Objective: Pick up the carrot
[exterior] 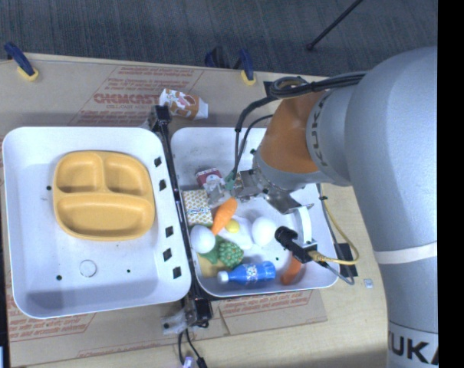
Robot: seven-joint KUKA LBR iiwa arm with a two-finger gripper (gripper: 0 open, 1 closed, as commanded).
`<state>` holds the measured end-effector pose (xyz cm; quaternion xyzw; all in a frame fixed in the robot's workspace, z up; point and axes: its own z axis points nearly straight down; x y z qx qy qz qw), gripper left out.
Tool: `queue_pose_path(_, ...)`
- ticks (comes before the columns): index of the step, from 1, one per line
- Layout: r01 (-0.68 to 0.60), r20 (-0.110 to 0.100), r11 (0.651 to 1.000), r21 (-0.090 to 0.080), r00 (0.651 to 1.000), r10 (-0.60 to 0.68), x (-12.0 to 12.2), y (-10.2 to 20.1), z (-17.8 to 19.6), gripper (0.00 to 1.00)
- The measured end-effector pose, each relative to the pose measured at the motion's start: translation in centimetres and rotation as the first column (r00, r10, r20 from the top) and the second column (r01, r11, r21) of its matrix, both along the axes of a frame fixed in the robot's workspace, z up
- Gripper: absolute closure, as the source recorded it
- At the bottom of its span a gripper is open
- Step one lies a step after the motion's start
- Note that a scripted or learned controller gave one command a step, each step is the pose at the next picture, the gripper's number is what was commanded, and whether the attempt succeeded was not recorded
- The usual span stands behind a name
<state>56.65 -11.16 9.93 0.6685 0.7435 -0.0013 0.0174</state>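
The carrot [224, 215] is a small orange cone lying at a slant in the right bin [187, 146], among other toy foods. My gripper [242, 187] hangs from the orange-banded wrist [291, 146] just above and to the right of the carrot's upper end. The gripper's tip sits very near or touching that end. The wrist and cables hide the tip, so a hold on the carrot cannot be made out.
Packed around the carrot are a red can [209, 179], a waffle square [195, 203], two white eggs [203, 240] [263, 229], a green piece [230, 253] and a blue bottle [249, 273]. The left bin [21, 228] holds a yellow divided plate [103, 192].
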Motion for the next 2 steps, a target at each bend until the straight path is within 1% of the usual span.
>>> queue_pose_path(1, -0.013, -0.023, 1.0, 0.019, 1.0, 0.013, -0.3, 0.9, 0.6, 1.0)
queue_pose_path(2, -0.054, -0.024, 0.998, 0.024, 0.998, 0.055, 6.0, -1.0, 15.0, 1.0)
